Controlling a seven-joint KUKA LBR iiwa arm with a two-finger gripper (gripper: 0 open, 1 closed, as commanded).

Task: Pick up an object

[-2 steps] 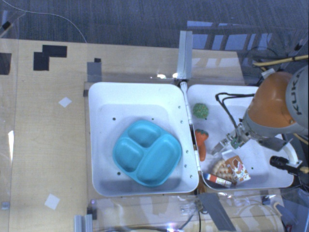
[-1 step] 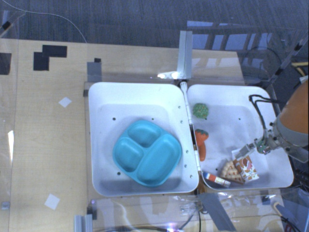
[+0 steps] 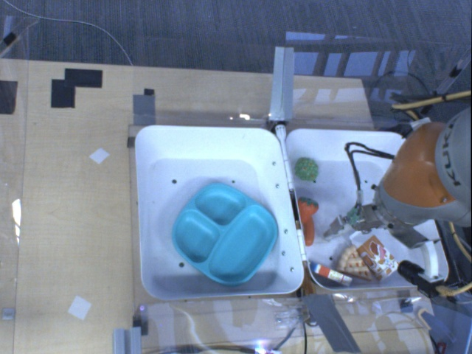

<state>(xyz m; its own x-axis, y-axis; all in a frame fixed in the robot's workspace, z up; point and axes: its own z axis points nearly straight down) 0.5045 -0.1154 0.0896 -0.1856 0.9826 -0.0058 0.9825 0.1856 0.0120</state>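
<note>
Hovering claw (image 3: 346, 222) above waffle (image 3: 354, 260), beside carrot (image 3: 307, 220).

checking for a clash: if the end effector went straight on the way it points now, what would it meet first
The end effector points left across the right bin, toward the carrot. The carrot looks like the first thing in that line, though its height above the bin floor is unclear, so it might pass over.

Two bins sit side by side on the counter (image 3: 66, 220). The left bin (image 3: 158, 271) holds a plate with three parts (image 3: 225, 233), near its middle. In the right bin (image 3: 335, 161), a small ball (image 3: 307, 169) lies at the back. A toy carrot (image 3: 307, 218) lies in front of it, by the left wall. A waffle (image 3: 366, 259) and a pen (image 3: 332, 274) lie at the front. The tool (image 3: 352, 218) hangs between carrot and waffle.
</note>
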